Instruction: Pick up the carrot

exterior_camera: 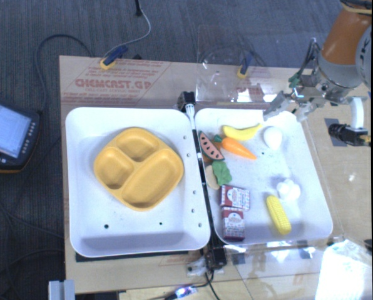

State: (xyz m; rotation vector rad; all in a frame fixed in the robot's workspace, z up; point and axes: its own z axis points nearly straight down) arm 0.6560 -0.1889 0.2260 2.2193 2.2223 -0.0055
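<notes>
Carrot (238, 147) lies in the right bin (315, 167), upper left part, tip pointing down-right. Banana (241, 131) sits just beside it above; watermelon slice (207, 146) close on its left; white egg (272, 137) near its right. End effector (286, 105) hovers over the bin's top rim, well apart from the carrot, holding nothing; finger spread cannot be told. Judgement: come down across the carrot's narrow width at mid-body, fingers clear of the banana, or it may get nudged or pinched along.
</notes>
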